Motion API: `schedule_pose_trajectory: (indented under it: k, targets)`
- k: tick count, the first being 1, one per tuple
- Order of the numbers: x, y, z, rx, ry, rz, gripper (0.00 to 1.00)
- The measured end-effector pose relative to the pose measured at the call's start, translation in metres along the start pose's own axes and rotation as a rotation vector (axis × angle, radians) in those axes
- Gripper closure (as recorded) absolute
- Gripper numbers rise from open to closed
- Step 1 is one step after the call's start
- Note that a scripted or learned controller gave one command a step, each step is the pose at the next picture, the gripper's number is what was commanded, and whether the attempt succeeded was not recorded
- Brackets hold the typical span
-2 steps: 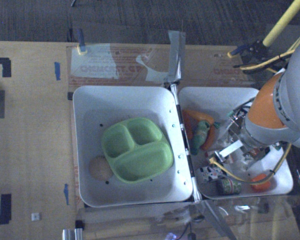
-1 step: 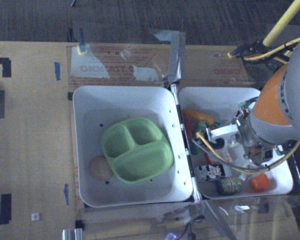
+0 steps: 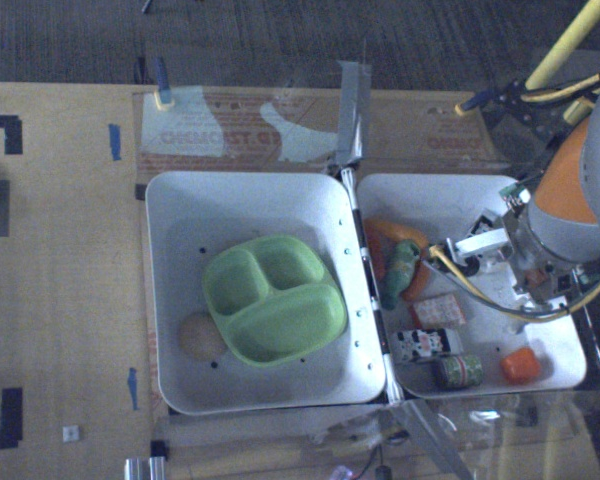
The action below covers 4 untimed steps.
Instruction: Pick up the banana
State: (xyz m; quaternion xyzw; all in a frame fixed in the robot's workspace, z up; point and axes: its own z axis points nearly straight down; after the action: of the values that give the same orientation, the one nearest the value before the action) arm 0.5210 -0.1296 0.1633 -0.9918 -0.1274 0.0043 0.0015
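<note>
**Operator:** What's in front of me, biggest first?

**Spotter:** Your bench (image 3: 60,318) fills most of the frame. Two white bins sit on it side by side, the left bin (image 3: 151,268) at centre and the right bin (image 3: 430,180) at centre right. The arm (image 3: 570,188) reaches in from the right edge, with its orange band at the upper right. Its gripper (image 3: 528,276) hangs over the right half of the right bin.

**Operator:** Is the claw released or clenched?

**Spotter:** I cannot tell you; the wrist hides it from this angle.

**Operator:** And the banana?

**Spotter:** Look at the upper left corner of the right bin, close to the wall between the bins. I take the curved orange-yellow piece there for your banana (image 3: 396,234), though I cannot be sure of it. It lies on the bin floor, left of the gripper and apart from it. A green lumpy piece (image 3: 400,268) lies across it, touching it.

**Operator:** What else is there?

**Spotter:** A green divided plate (image 3: 273,298) fills the middle of the left bin. Lower in the right bin you have a pink box (image 3: 439,312). Just beneath it is a black-and-white box (image 3: 425,344), and a green can (image 3: 460,371) is near the bottom rim. A tan ball (image 3: 198,336) rests against the plate's lower left edge. An orange-red piece (image 3: 520,365) sits at the right bin's lower right.
</note>
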Motion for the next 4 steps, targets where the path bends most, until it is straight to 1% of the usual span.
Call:
schedule_pose_trajectory:
  k: [1,2,3,4]
  targets:
    - [-0.042,0.020,-0.003,0.003,-0.001,0.002,0.00]
    - [-0.049,0.017,-0.046,0.000,0.001,0.053,0.00]
    - [-0.035,-0.037,0.044,0.002,-0.001,0.046,0.00]
    - [0.012,-0.063,-0.018,0.000,0.000,0.052,0.00]
